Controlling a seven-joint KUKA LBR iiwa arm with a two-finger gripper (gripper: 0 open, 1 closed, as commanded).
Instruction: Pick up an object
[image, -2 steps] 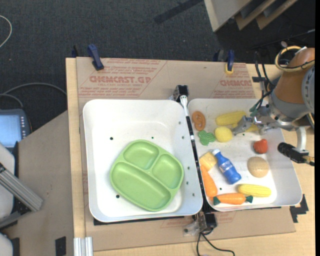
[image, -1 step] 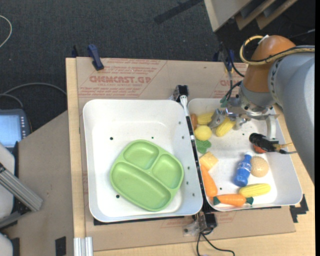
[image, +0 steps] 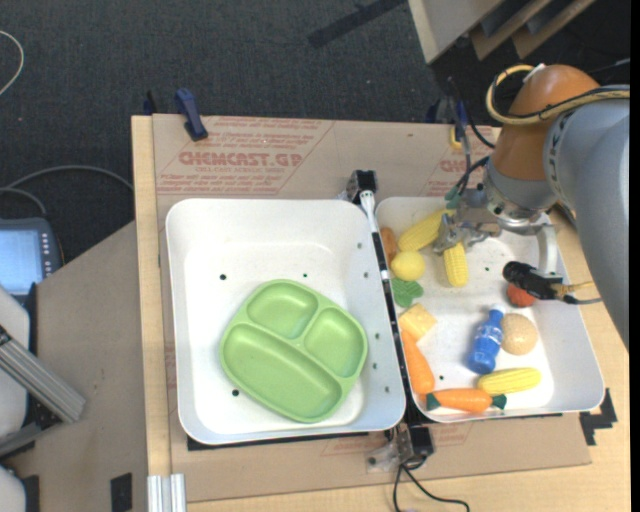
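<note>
Your nearest target is the corn cob (image: 455, 265) in the right bin (image: 580, 350), up in its far half. It lies with its long axis running roughly twelve to six, just tilted, so any grip should close across it from three and nine. The gripper (image: 462, 228) hangs right above the cob's upper end, at about twelve o'clock from the cob's middle, close enough that you cannot say if they touch. You cannot tell how the gripper is set; the wrist hides it.

At ten o'clock from the cob lies a second yellow piece (image: 420, 233), and at nine a lemon (image: 407, 265), both near. A blue bottle (image: 487, 341) sits at five o'clock, well apart. The left bin (image: 190, 300) holds a green tray (image: 293, 348), far off at eight.
</note>
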